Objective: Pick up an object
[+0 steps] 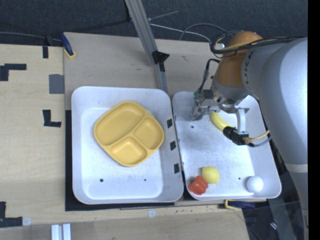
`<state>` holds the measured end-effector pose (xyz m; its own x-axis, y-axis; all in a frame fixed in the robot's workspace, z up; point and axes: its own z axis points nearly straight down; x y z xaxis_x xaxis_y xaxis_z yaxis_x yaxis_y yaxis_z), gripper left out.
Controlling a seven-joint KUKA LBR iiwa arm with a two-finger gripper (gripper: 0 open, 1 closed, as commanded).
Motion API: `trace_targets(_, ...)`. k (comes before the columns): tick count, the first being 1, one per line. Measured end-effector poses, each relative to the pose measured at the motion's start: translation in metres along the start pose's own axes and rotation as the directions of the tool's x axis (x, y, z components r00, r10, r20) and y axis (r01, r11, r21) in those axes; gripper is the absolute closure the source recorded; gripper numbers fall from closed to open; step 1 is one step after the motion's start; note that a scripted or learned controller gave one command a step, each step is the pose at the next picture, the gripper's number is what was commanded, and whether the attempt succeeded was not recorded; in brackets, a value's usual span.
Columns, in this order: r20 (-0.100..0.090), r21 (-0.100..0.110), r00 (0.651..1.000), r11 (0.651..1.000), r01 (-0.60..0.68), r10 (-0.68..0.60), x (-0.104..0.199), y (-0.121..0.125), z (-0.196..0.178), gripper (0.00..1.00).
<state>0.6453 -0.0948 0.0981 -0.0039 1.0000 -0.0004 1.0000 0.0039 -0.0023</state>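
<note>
Reach step, no pick yet. Gripper (199,109) low at upper left of right bin (225,181), finger state can't tell. Banana (218,120) just beside it, to the right. Next: shift over banana, close.

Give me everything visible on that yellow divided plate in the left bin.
The yellow three-compartment plastic plate lies flat and right way up in the left white bin, toward its upper middle and turned at an angle. It has rounded corners, raised dividers and a matte look. Its compartments hold nothing. It touches only the bin floor.
</note>
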Motion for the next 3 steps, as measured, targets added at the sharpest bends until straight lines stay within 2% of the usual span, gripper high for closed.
trace_targets(2, 0.000, -0.007, 1.000, 1.000, -0.003, 0.003, 0.001, 0.002, -0.126, 1.00)
trace_targets(3, -0.001, -0.005, 1.000, 1.000, -0.002, 0.002, 0.002, 0.003, -0.156, 1.00)
